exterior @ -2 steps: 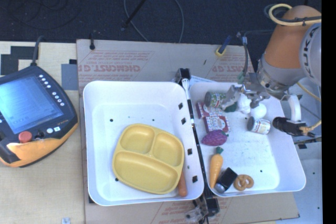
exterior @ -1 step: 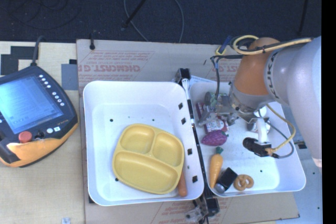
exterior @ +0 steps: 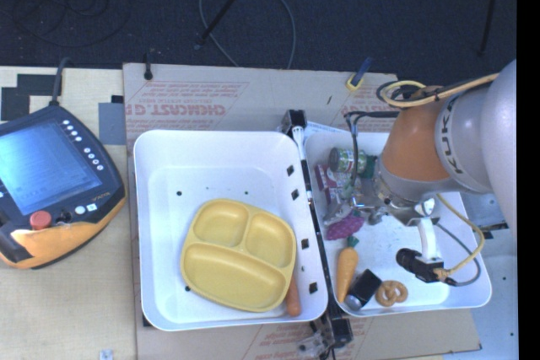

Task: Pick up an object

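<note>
1. Camera view, edges: two white bins sit rim to rim. The left bin [exterior: 160, 181] holds a yellow divided plate [exterior: 240, 253], and the right bin [exterior: 472, 291] holds the small things. Their meeting rims run top to bottom of the view, just left of the gripper [exterior: 353, 202].
2. Camera view, open room: the gripper hangs over the right bin's left half, close to that shared rim. Whether it is open or closed cannot be told. Bare floor shows in the middle of the right bin, to the right of the carrot [exterior: 346, 272]. The left bin is bare along its far and left sides.
3. Camera view, task's things: a purple piece [exterior: 342, 226] lies just beside the gripper on its near side, long axis slanting from lower left to upper right. The carrot lies nearer still, long axis almost straight up the view, green top toward the gripper.
4. Camera view, neighbours: a black block [exterior: 364, 287] sits just beside the carrot's right, a pretzel [exterior: 391, 293] next to it. A green can [exterior: 348, 160] lies beyond the gripper.
</note>
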`<action>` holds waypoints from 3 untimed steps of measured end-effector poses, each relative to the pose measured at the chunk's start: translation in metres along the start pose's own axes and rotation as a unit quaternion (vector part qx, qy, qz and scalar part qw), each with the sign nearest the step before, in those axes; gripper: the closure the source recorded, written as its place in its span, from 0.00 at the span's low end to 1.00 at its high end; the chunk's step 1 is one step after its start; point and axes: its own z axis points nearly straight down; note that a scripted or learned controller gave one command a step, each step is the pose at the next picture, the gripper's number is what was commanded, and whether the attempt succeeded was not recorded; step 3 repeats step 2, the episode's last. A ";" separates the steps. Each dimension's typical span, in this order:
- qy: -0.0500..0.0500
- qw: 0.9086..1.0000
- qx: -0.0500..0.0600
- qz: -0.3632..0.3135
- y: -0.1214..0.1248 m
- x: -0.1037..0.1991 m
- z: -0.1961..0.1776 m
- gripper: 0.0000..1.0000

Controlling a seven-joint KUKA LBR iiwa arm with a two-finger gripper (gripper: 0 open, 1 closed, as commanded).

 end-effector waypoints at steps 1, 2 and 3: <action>0.000 1.000 -0.001 0.003 0.002 -0.002 -0.010 1.00; -0.001 1.000 -0.006 -0.002 0.006 0.016 -0.130 1.00; -0.001 1.000 -0.006 -0.002 0.006 0.016 -0.130 1.00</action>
